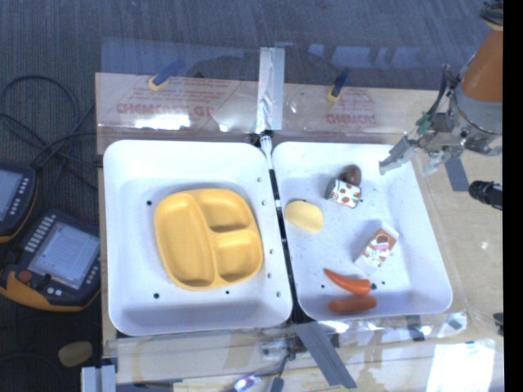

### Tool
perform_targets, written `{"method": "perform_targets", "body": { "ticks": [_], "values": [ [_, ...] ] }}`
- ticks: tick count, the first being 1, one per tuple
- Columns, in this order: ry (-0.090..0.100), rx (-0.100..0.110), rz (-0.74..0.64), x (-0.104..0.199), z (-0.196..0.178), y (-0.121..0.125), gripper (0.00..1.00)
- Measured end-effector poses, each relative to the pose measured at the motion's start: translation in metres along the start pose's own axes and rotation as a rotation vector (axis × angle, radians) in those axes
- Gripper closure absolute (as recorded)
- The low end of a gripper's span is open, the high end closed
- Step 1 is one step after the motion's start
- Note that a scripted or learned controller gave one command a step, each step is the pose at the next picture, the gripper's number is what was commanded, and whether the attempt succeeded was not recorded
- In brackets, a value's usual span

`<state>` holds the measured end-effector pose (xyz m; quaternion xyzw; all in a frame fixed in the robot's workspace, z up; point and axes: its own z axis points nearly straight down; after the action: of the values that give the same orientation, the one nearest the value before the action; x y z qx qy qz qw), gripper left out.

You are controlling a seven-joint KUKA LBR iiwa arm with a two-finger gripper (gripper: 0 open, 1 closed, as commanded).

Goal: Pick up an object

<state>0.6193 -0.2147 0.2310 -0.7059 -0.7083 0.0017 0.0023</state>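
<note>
Camera view: gripper (409, 149) hangs over the right bin's (433, 243) upper right rim, fingers apart, nothing between them. All candidates lie in that bin: carrot (347, 282), sausage (352, 305), small patterned carton (377, 248), pale yellow lemon-like piece (303, 216), strawberry-print cube (346, 192). Left bin (122, 219) holds a yellow divided tray (208, 237). Judgement: pick not yet begun; descent, grasp and lift remain.

The gripper (406, 155) hangs over the top right corner of the right bin (425, 219), holding nothing. Below it in that bin lie a small patterned carton (345, 192) touching a brown lump (351, 174), a pale yellow piece (304, 216), a white carton (377, 247), and two orange-red items (350, 293) near the front. The left bin (122, 219) carries a yellow divided tray (208, 237).
</note>
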Motion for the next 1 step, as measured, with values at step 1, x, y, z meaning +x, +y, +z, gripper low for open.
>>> {"method": "perform_targets", "body": {
  "ticks": [1],
  "values": [
    [0.005,-0.005,-0.244,-0.0031,0.1276,-0.0298,0.0]
  ]
}}
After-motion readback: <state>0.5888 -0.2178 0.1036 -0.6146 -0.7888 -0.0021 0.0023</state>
